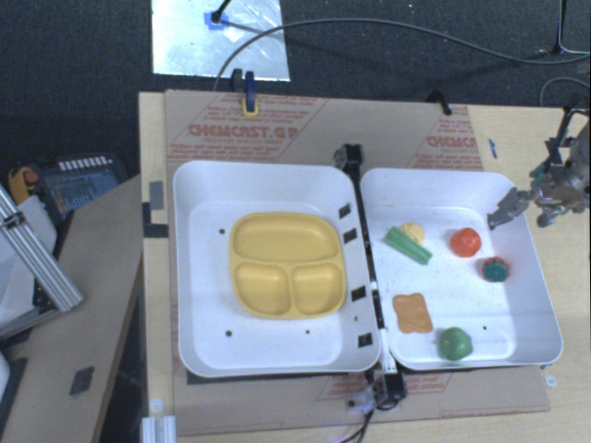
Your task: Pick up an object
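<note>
While nothing sits between the fingers, counts as barely begun: no object lifted yet, every candidate lying loose on the floor of the right bin (526, 326). Gripper (507, 209) at the upper right edge of that bin, hanging over its rim, one dark finger pointing down and left toward the toys; whether the jaws stand wide or narrow cannot be told from this angle, and plainly nothing gripped. Nearest to the jaws, the red tomato (465, 241), just below and to the left of the fingertip, apart from it, not touching. A little further down, close to the bin's right wall, a small teal and red piece (496, 269). Toward the bin's left side, a green stick-shaped vegetable (407, 245) lying aslant with a yellow piece (413, 233) touching it behind. Lower down, an orange flat slab (413, 312) and, near the front wall, a green round fruit (454, 342), both well apart from the jaws. Left bin (199, 247) bearing a yellow divided tray (284, 264), no part of the pick. Left to do, by this judgement: descend over one toy, most readily the tomato, close and lift
</note>
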`<action>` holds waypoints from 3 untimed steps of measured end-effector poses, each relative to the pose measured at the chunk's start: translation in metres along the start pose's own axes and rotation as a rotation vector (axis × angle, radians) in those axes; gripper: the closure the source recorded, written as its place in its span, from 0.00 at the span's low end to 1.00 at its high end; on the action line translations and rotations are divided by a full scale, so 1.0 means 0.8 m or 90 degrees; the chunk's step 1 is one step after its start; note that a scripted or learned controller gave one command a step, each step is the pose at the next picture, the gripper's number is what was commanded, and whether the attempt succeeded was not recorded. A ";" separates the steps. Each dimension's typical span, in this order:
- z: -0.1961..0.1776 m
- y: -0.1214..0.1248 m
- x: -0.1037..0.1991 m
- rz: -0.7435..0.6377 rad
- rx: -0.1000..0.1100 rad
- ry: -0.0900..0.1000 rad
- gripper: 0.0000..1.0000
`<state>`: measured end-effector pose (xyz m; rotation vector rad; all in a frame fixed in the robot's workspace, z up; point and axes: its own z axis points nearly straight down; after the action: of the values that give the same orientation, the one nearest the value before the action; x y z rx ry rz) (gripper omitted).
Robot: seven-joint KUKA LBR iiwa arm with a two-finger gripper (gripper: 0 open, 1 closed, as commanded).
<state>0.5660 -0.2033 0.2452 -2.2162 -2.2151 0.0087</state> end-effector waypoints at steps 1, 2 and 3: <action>-0.008 0.003 0.001 -0.002 -0.007 -0.002 0.00; 0.044 0.009 -0.001 -0.002 -0.006 -0.002 0.00; 0.097 0.007 -0.002 -0.001 -0.006 -0.001 0.00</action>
<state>0.5707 -0.2044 0.1678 -2.2197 -2.2224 0.0010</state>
